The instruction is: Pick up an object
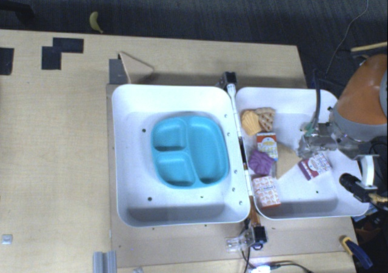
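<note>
The grey arm [364,108], with its orange band, is seen reaching in from the right over the right bin [291,99]. The gripper [312,144] is lowered over the bin's middle, directly above a small maroon and white packet [315,165] lying flat on the bin floor. Whether anything is held cannot be told, since the metal tip is too small and blurred.

Along the left wall of the right bin, several items are lined up close together: a round yellow-orange biscuit [250,121] touching a pale waffle-patterned piece [265,119], below them a red and white carton [267,143], then a crumpled purple object [261,162], and nearest the front a flat speckled packet with red dots [266,191].

In the left bin [130,144], a smooth turquoise plastic tray [189,150] with three rounded compartments is set. Both bins are shallow, white and round-cornered, and are borne side by side on a pale wooden bench [54,162].
</note>
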Robot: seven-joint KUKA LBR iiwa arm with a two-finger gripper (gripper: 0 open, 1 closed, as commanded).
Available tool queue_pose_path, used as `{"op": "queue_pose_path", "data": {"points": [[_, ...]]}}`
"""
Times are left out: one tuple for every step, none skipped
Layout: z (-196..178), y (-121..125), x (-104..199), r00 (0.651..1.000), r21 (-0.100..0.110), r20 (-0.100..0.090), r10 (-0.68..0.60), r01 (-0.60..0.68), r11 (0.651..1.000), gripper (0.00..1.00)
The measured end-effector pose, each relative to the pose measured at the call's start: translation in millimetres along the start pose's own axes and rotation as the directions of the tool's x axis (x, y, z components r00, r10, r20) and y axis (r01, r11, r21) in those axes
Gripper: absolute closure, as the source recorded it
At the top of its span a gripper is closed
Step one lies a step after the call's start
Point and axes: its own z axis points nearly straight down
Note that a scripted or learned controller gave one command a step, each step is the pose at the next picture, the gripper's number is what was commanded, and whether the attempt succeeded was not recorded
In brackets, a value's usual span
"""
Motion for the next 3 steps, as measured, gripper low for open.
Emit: {"op": "queue_pose_path", "data": {"points": [[0, 0, 0, 1.0, 0.0, 0.0, 0.0, 0.0, 1.0, 0.0], [40, -35, 46, 1.0, -0.015, 0.009, 0.002, -0.002, 1.0, 0.0], [28, -33, 45, 1.0, -0.022, 0.011, 0.002, -0.002, 1.0, 1.0]]}}
